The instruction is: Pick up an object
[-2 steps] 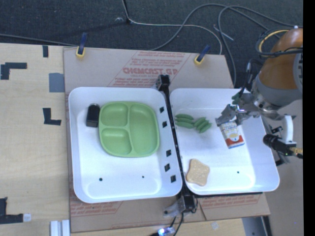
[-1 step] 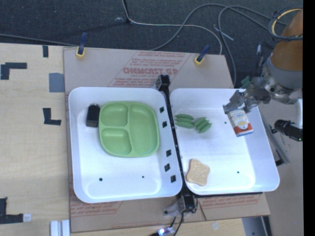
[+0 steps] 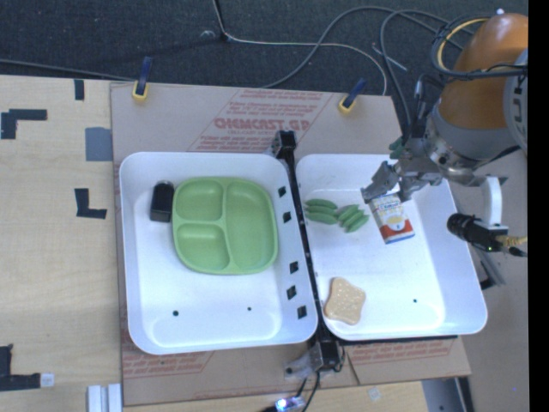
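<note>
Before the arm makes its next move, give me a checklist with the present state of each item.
1. End effector over the right bin: ok.
2. Target under it: the small carton lies just below and to the side: ok.
3. Carton between the fingers: cannot tell.
4. Neighbours apart from the carton: green pea pods lie close beside it but not touching; slice of toast well away: ok.
5. Left bin items, green plate and black block, out of the path: ok.
</note>
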